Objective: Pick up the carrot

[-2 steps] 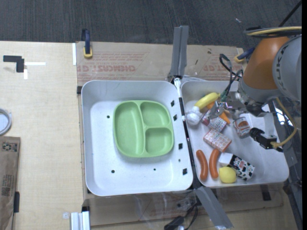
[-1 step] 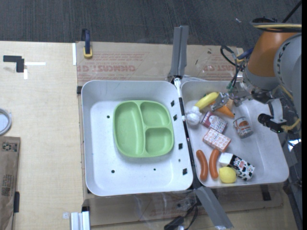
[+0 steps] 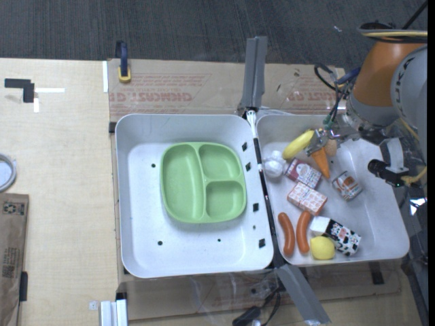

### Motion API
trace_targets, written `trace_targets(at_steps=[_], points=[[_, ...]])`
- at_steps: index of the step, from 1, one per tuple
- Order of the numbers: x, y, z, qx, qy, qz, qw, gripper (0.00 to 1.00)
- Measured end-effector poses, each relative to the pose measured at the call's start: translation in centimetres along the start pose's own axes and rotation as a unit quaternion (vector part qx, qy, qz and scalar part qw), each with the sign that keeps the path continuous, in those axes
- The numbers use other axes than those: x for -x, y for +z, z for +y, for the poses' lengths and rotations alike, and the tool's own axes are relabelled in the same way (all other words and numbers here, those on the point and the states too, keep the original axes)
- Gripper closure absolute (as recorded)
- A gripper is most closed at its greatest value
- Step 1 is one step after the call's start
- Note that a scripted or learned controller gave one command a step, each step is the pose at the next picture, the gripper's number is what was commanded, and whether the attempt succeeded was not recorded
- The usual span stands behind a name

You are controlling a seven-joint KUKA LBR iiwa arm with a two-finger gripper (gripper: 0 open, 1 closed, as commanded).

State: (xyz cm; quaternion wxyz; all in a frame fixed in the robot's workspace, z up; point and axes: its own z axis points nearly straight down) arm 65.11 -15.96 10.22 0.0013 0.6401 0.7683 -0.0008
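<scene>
We have the gripper (image 3: 331, 136) low in the right bin (image 3: 380, 250), and the carrot (image 3: 321, 160) lies just below it, thick end touching the gripper, long axis slanting down-right, beside the banana (image 3: 299, 144). Whether it's gripped, we cannot tell.

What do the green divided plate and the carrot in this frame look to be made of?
Green divided plate: likely molded plastic, with a uniform pale green and a soft sheen on its compartment ridges. Carrot: probably a plastic toy, flat orange with a smooth cone shape, though too small to be sure.
</scene>
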Motion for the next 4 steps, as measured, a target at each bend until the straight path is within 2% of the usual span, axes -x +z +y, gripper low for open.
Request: trace_targets(at_steps=[1,2,3,4], points=[[-3.8,-9.8,1.5,0.000,0.033,0.001,0.9994,1.00],[-5.8,0.0,-0.5,-0.001,0.091,0.001,0.9959,1.00],[-10.3,-9.0,2.7,0.000,0.040,0.001,0.9992,1.00],[-11.1,-8.9,2.8,-0.001,0.071,0.001,0.9975,1.00]])
